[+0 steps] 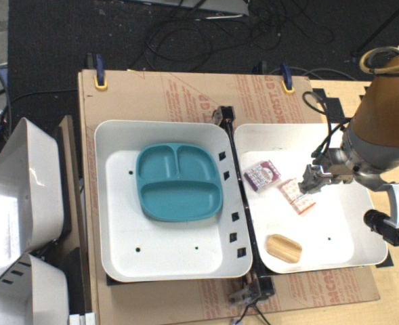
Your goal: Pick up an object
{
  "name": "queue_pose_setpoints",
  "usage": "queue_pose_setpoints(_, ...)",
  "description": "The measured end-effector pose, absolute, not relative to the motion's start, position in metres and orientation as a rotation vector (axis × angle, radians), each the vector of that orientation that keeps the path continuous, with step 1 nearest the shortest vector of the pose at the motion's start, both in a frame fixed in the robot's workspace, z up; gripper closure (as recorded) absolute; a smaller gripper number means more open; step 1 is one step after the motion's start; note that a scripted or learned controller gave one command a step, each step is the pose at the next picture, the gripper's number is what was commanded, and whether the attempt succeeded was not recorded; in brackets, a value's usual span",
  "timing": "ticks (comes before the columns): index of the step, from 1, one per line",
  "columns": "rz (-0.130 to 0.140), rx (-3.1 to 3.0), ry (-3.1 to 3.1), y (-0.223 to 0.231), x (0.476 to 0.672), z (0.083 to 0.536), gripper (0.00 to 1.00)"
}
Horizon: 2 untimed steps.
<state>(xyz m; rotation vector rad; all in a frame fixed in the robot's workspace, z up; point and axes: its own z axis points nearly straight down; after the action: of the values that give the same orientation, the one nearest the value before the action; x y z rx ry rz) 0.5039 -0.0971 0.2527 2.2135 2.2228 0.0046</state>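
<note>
So I'm reaching in from the right, and my fingers [312,181] are down over the right bin [362,252], right at the red and white packet [299,196] (touching it or just above, hard to call from up here). Can't tell if they're open or closed either; it's all one dark clump. Just left of the packet there's a purple and white pack [262,175], and a tan bun-looking thing [284,248] sits near the front wall. Left bin [118,249] has a teal divided plate [179,182] lying flat. Both bins sit side by side on the cardboard-covered desk [185,97].
</note>
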Motion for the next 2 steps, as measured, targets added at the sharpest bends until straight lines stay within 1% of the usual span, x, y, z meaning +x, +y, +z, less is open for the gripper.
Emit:
queue_pose_setpoints(1, 0.003, 2.213, 2.23, -0.049, 0.504, 0.256, 1.0)
queue_pose_setpoints(2, 0.001, 2.213, 2.231, -0.005, 0.508, 0.255, 1.0)
